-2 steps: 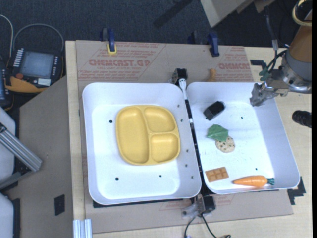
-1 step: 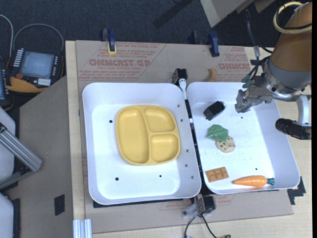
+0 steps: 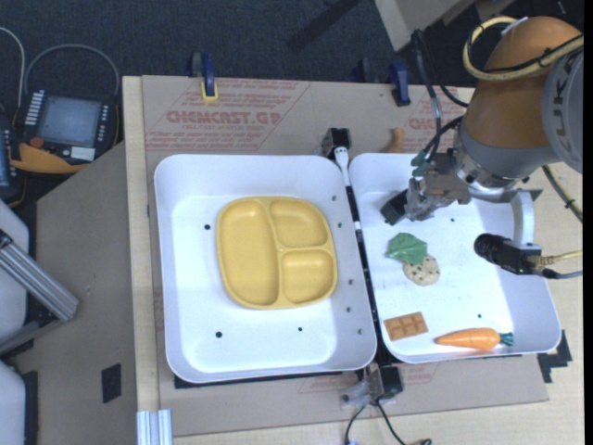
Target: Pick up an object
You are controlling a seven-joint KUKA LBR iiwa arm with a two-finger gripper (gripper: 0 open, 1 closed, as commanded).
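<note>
We found the hand [image 3: 408,204] poised low over the upper part of the right bin [image 3: 528,290], with the arm [image 3: 519,91] reaching in from the right. From this slanted view we could not tell how far the hand was open, and we saw nothing caught in it.

The things to choose from all lay in that right bin. A green leaf-shaped piece [image 3: 406,246] sat just below the hand, touching a round cookie [image 3: 422,271] beneath it. A small brown waffle [image 3: 405,325] and an orange carrot [image 3: 471,339] lay well apart from these, near the bin's lower edge. The left bin [image 3: 185,276] held a yellow divided plate [image 3: 276,250].

We judged the leaf piece the nearest target, so the step called for a short move toward the lower edge of the bin before descending. Because leaf and cookie touched, we thought it best to centre on one of them, away from the seam, lest the hand nudge both and close on neither. The leaf looked thin and flat, so we expected a descent right down to the bin floor would be needed; the carrot, lying alone, seemed the safer alternative.
</note>
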